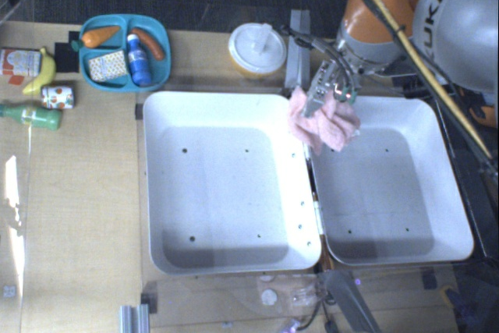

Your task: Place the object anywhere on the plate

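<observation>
Camera view from above: the two-finger gripper (326, 93) is clenched on a crumpled pink cloth (323, 123), which hangs from its fingers over the seam between the left white bin (160, 168) and the right white bin (444, 175). A blue sectioned plate (160, 33) sits well apart on the bench.

Crumpled pink cloth (323, 125) hangs over the seam between both bins (234, 101), near their far edge

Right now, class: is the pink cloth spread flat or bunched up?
Bunched up. The pink cloth hangs crumpled in folds under the pincer, over the seam between the two bins.
</observation>
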Motion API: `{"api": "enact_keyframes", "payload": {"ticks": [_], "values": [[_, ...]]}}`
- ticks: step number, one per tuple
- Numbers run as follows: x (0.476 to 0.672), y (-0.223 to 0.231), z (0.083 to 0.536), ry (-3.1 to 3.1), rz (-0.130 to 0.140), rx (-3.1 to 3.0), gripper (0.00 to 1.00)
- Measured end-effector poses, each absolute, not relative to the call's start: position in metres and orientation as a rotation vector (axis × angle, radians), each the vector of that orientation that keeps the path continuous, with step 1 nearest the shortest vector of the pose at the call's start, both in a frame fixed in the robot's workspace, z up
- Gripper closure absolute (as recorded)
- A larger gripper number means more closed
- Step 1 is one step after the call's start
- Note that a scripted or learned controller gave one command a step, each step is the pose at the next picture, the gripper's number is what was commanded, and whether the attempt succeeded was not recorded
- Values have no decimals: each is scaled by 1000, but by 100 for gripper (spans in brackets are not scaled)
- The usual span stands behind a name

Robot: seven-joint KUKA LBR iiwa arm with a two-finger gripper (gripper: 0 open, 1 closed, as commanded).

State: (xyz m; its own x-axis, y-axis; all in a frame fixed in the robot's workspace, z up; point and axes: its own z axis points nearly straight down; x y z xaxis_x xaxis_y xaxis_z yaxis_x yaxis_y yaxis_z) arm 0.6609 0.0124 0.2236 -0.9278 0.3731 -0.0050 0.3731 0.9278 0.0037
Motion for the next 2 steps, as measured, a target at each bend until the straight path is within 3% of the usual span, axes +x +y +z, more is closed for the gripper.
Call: {"api": "enact_keyframes", "payload": {"ticks": [1, 2], "values": [[657, 70, 229, 3135, 5, -2, 100], [666, 123, 227, 3133, 5, -8, 100]]}}
